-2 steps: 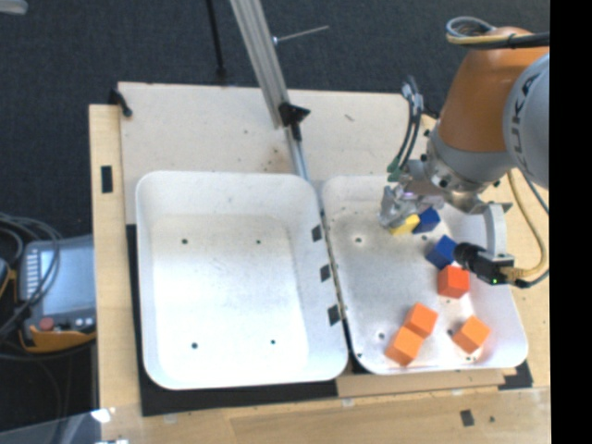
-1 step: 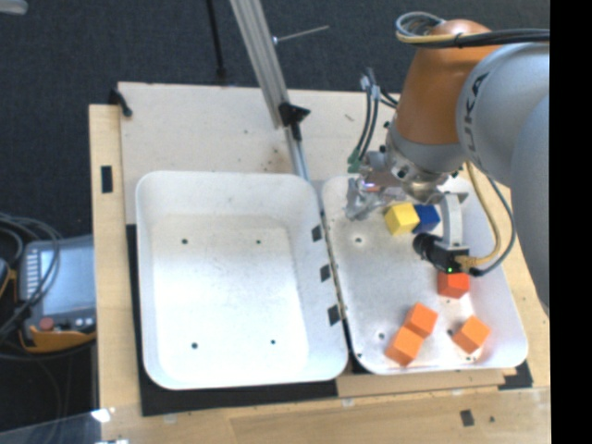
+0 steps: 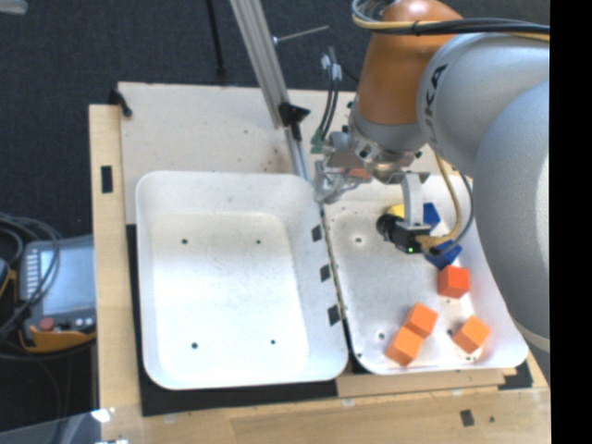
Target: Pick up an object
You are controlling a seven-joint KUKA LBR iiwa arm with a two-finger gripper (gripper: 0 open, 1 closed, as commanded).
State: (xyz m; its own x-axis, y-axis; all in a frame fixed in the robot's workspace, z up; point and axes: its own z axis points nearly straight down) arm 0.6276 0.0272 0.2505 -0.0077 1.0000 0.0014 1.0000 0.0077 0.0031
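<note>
My gripper (image 3: pixel 331 181) hangs over the far left corner of the right bin (image 3: pixel 370 276), close to the wall between the two bins, with nothing visibly between its fingers. Several blocks lie in the right bin's near half: a red-orange block (image 3: pixel 453 281), an orange block (image 3: pixel 421 320) touching another orange block (image 3: pixel 403 345), and a third orange block (image 3: pixel 471 334) near the right wall. A blue piece (image 3: pixel 430 215) and a second blue piece (image 3: pixel 443 252) sit further back, partly hidden by the wrist's parts.
The left bin (image 3: pixel 157 248) lies beside the right one, with a narrow raised divider (image 3: pixel 326 257) between them. A slanted metal rail (image 3: pixel 264 63) rises behind the bins, close to the gripper. The large grey arm (image 3: pixel 499 155) overhangs the right bin's right side.
</note>
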